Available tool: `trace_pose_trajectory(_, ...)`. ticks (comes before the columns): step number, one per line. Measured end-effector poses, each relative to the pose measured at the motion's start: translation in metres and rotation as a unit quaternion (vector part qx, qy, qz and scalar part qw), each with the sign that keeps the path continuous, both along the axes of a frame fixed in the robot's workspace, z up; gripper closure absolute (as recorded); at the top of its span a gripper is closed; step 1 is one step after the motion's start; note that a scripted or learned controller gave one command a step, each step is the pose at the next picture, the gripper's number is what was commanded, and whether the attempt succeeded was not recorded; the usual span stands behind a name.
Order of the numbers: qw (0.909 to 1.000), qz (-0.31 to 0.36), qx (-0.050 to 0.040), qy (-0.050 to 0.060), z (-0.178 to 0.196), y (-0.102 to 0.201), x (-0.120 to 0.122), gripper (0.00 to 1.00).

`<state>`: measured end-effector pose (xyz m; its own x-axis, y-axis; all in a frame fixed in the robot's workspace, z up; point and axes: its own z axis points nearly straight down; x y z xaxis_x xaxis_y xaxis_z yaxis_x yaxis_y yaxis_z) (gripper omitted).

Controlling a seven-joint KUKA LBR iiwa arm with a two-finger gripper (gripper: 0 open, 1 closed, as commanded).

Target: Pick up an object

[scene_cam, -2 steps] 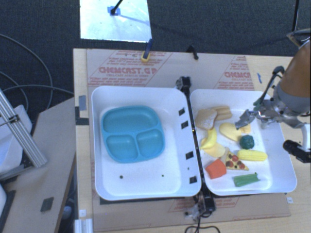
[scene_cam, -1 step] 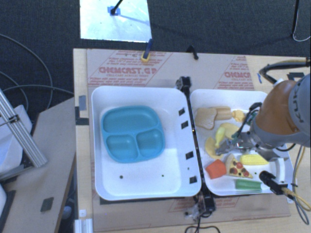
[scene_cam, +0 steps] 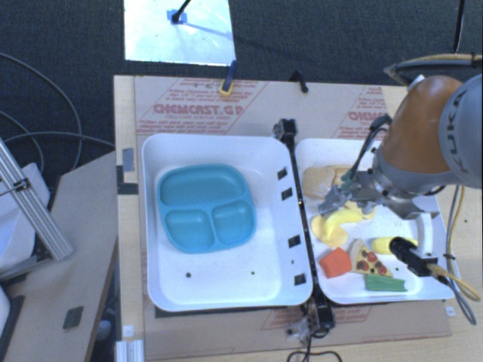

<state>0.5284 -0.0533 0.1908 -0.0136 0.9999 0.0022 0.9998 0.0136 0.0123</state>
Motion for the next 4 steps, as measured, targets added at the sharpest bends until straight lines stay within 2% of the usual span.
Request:
trace_pose_trajectory(1, 1.0000, -0.008, -0.0036, 0.001, -0.108, -0.043, -0.021, 0.00)
trace_pose_trajectory(2, 1.0000, -0.006, -0.0025, -0.002, -0.092, -0.041, -0.018, 1.00)
trace_pose_trajectory(3, 1.0000, 0.002, 0.0015, 0.001, -0.001, 0.068, -0.018, 1.00)
trace_pose_trajectory(4, 1.0000, 0.000, 0.0012, -0.001, 0.124, 0.122, -0.020, 1.00)
